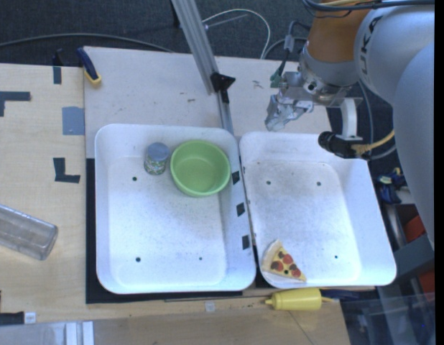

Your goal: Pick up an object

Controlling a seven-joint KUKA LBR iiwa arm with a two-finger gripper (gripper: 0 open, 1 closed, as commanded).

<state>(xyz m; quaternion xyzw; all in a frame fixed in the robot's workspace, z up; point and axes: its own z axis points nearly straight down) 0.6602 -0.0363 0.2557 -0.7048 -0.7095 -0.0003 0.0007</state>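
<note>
Objects available for picking, camera view: a shallow round green plastic bowl (200, 167) lies in the left white bin (114, 214) toward its far side, a small grey-lidded jar (156, 158) stands touching or just beside the bowl's left rim, and a flat toy pizza slice with red spots (283, 261) lies well away from the bowl, in the near-left corner of the right white bin (351, 214). A yellow bottle (297, 300) lies outside the bins, just beyond the pizza slice. The two-finger gripper (281, 115) hangs beyond the right bin's far rim, to the right of the bowl, holding nothing; finger state cannot be told from this angle. Risks, as judged: the slice is thin and close against the bin wall, so fingers may strike the wall or slide over it; the bowl's wide rim may exceed the finger span; closing on the jar may knock it against the bowl.
</note>
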